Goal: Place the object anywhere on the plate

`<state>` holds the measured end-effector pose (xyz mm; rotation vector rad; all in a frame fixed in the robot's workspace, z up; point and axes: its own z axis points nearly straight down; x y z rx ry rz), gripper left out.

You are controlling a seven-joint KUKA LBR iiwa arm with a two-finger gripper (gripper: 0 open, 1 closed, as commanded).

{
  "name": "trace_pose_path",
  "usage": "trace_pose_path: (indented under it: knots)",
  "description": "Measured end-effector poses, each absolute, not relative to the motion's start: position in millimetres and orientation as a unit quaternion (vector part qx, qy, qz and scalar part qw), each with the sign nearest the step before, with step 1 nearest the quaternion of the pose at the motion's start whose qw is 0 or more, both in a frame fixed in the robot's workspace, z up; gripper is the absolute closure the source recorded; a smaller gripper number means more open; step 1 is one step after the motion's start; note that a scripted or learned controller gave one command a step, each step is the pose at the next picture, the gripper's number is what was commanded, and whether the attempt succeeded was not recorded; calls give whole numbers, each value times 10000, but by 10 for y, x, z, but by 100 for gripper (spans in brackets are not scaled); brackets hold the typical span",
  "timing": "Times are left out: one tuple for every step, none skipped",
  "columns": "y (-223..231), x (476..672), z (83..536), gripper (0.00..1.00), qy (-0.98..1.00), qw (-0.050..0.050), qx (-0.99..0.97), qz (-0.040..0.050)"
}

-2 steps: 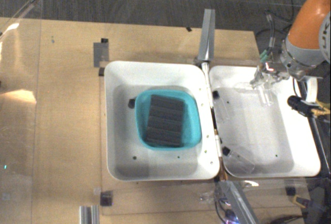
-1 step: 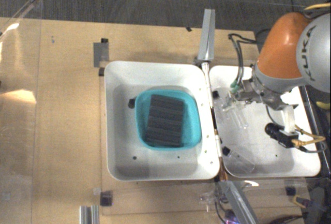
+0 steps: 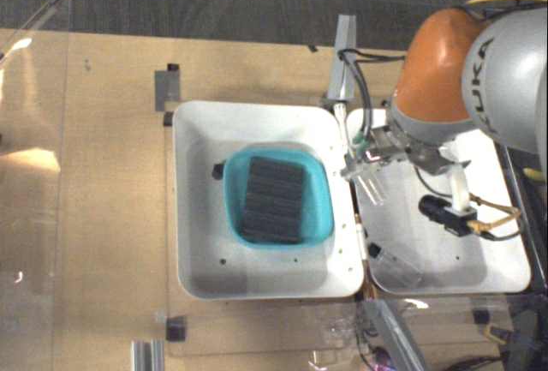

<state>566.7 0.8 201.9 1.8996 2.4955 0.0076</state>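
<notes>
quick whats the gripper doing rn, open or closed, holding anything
gripper: over the seam between the two bins, nothing visible between its jaws; open or closed cannot be told. The dark ridged object lies on the blue plate.

Two white bins: the left bin (image 3: 195,189) and the right bin (image 3: 505,224). One turquoise plate (image 3: 318,206), one dark ridged block (image 3: 274,200) lying on it. One grey arm (image 3: 505,78) with one orange band (image 3: 437,69)
</notes>
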Motion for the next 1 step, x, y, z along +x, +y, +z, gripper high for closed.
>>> trace_pose_path:
  knots:
    - [4, 5667, 2019, 0, 7955, 27, 6059, 24]
